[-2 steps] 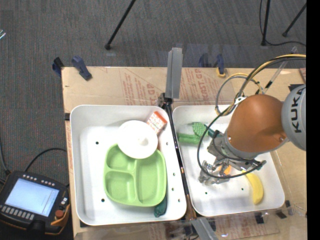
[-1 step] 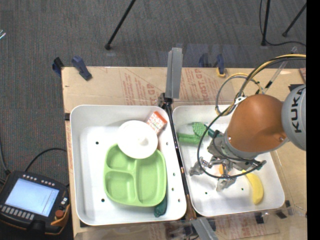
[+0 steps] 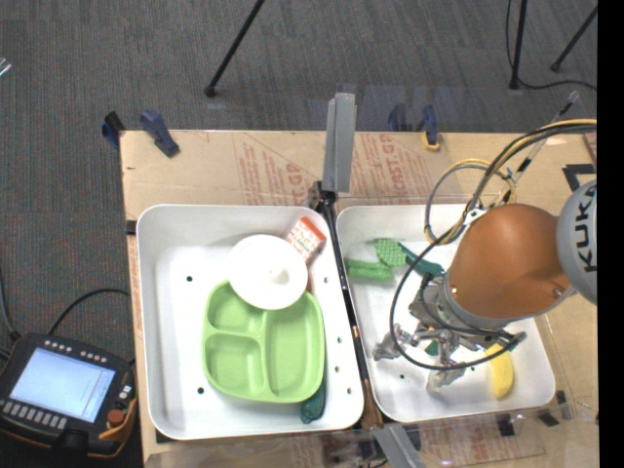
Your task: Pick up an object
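Banana (image 3: 501,376) lies in the right bin (image 3: 390,406), near its front right corner, long axis running roughly front to back. Next in size, the gripper (image 3: 434,351) hangs low over the bin floor just to the banana's left; its jaws are too cluttered by cables to judge. 1 short shift rightward looks needed

R bin (image 3: 382,378): open floor at 7 o'clock; green items (image 3: 382,261) block 11, banana (image 3: 501,375) at 4, arm (image 3: 507,261) covers ctr.
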Controlling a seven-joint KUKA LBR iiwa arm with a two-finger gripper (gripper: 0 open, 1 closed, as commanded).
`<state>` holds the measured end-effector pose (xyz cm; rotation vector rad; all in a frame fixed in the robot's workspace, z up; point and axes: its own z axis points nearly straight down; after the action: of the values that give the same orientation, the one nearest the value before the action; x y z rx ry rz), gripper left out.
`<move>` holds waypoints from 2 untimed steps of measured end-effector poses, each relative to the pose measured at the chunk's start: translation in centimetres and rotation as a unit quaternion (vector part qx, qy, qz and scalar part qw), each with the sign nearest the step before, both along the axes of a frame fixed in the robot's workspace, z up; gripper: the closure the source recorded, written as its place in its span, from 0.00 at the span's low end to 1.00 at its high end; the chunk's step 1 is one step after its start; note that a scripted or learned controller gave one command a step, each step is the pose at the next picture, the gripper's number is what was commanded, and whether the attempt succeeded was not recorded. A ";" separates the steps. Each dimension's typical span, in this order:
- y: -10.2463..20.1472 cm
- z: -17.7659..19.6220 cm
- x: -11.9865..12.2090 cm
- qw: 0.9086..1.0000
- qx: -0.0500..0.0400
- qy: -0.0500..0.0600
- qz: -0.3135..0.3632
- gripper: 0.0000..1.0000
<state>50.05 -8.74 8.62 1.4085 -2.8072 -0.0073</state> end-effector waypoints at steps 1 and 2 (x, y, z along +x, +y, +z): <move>0.4 0.9 0.1 1.000 0.002 0.000 0.003 1.00; 0.4 0.9 0.1 1.000 0.002 0.001 0.003 0.00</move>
<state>50.10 -8.32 9.47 1.4182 -2.8025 -0.0131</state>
